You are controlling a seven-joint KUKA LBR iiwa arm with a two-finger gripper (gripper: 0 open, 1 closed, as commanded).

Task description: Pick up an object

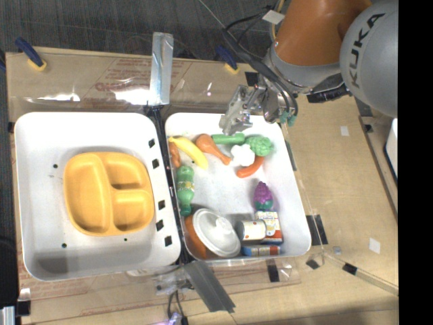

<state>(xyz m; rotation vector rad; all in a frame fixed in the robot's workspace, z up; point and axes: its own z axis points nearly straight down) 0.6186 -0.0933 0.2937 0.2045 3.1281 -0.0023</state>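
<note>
- Yellow divided tray (108, 193): lies in the left bin (34, 141); leave it.
- Toy banana (189, 150): lies left of the gripper (237, 122).
- Gripper: hovers over the green toy vegetable (240, 141); jaw state cannot be told. Descend straight and centre before closing.

One fixed camera watches me from above the tabletop (338, 202), tilted down at a slant rather than straight overhead. It sits far enough back to take in both white bins whole: the left bin (34, 202) and the right bin (287, 181) side by side across the middle of the frame. My arm (318, 26) enters from the upper right, large and near the lens, partly cut by the frame's edge.
</note>
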